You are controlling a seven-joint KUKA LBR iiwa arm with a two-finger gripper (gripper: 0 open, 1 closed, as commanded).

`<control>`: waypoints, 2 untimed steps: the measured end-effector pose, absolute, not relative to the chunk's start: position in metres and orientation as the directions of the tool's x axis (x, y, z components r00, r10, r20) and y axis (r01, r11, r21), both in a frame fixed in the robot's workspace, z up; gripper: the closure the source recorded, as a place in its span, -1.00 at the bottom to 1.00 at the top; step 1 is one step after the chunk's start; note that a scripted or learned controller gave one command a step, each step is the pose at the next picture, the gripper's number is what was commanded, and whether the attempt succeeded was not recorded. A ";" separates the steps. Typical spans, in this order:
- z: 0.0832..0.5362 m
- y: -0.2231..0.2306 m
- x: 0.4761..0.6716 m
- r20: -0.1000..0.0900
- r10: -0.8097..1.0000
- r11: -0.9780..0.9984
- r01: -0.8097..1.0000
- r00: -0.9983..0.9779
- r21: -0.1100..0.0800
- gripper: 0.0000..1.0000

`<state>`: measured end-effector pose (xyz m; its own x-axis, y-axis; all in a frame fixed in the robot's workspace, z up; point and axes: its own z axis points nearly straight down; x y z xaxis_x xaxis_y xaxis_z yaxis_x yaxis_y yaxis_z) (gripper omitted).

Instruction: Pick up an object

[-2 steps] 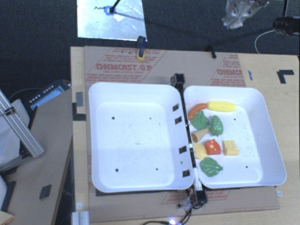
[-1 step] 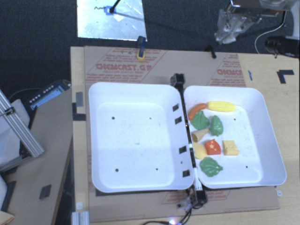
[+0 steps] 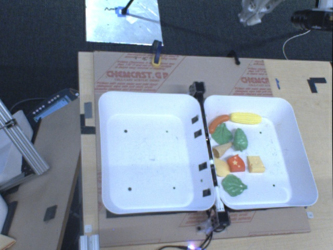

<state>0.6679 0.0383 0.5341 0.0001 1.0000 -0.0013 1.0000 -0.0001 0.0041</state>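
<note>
My hand (image 3: 255, 7) hangs high at the top right of the view, over the dark floor beyond the counter (image 3: 171, 69), well apart from both bins. It is blurred and pale, and I cannot tell how it is set; nothing shows in it.

The things to pick lie in the right bin (image 3: 291, 155), gathered toward its left side near the divider. At the back, a yellow corn cob (image 3: 245, 119) lies crosswise, with an orange carrot (image 3: 218, 122) just beside its left end. In front of those sit two green leafy pieces (image 3: 222, 134) (image 3: 240, 139), close together. Below them is a tan cone (image 3: 220, 150), then a pale yellow piece (image 3: 222, 167) touching a red tomato (image 3: 235, 163), and a yellow cheese block (image 3: 255, 164) just to the right. Nearest the front lies another green leaf (image 3: 233, 185).

The left bin (image 3: 145, 150) sits touching the right one. A yellow clamp (image 3: 156, 56) stands at the counter's far edge, and a shiny metal plate (image 3: 122, 14) lies on the floor beyond.
</note>
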 end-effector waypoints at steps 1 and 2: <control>0.447 0.008 0.668 -0.002 1.000 -0.002 1.000 0.002 -0.007 1.00; 0.536 0.069 0.668 0.002 1.000 0.010 1.000 -0.010 0.011 1.00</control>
<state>0.6683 0.0693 0.5359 -0.0098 1.0000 0.0020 0.9999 0.0097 0.0112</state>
